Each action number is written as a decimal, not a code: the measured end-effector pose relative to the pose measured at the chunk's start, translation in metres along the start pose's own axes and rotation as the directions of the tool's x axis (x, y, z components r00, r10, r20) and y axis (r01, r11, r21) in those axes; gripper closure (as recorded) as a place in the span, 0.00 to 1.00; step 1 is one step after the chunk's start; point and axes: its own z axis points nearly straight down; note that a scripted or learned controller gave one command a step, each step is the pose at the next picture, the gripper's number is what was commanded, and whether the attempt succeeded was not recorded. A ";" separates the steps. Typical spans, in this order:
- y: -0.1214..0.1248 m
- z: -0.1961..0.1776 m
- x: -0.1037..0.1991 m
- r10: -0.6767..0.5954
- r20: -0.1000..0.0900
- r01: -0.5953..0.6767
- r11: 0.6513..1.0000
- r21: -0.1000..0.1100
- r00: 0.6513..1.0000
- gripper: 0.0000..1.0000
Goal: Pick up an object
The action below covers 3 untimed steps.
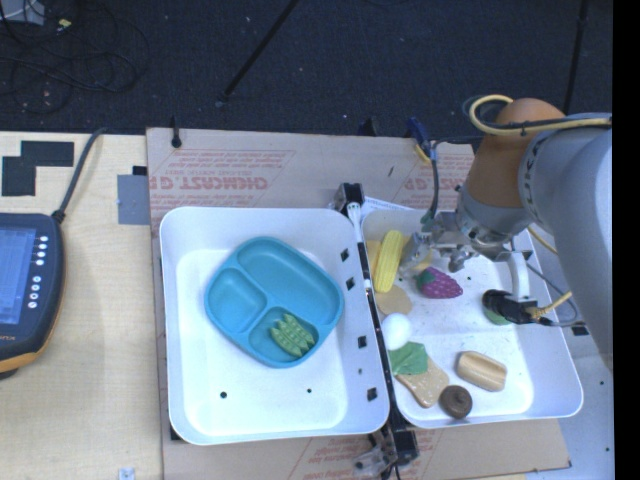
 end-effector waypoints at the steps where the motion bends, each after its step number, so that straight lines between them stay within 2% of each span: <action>1: -0.026 0.010 0.009 0.007 0.000 -0.007 1.000 -0.002 1.000 0.00; 2: -0.025 0.000 0.008 0.008 -0.001 -0.008 1.000 -0.001 1.000 1.00; 3: -0.062 -0.111 0.083 -0.003 -0.003 0.003 1.000 -0.012 1.000 1.00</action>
